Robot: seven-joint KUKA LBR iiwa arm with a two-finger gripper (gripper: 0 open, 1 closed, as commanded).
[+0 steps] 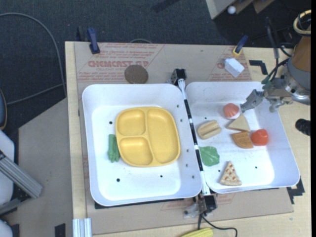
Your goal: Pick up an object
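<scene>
My gripper [261,101] hangs over the far right part of the right bin [276,174]. Its two fingers stand apart with nothing between them, so it is open. One fingertip [248,103] is just right of a red and white round piece [231,110]. In the same bin lie a hot dog bun [209,129], a tan wedge [240,124], an orange-brown piece [242,140], a red tomato [260,137], a green lettuce leaf [209,155] and a pizza slice [229,174].
The left bin [98,107] holds a yellow divided plate [147,135] and a green pea pod [113,148]. A brown disc [136,74] and a white block [234,66] lie on the cardboard behind the bins. The arm's orange band [301,58] is at the right edge.
</scene>
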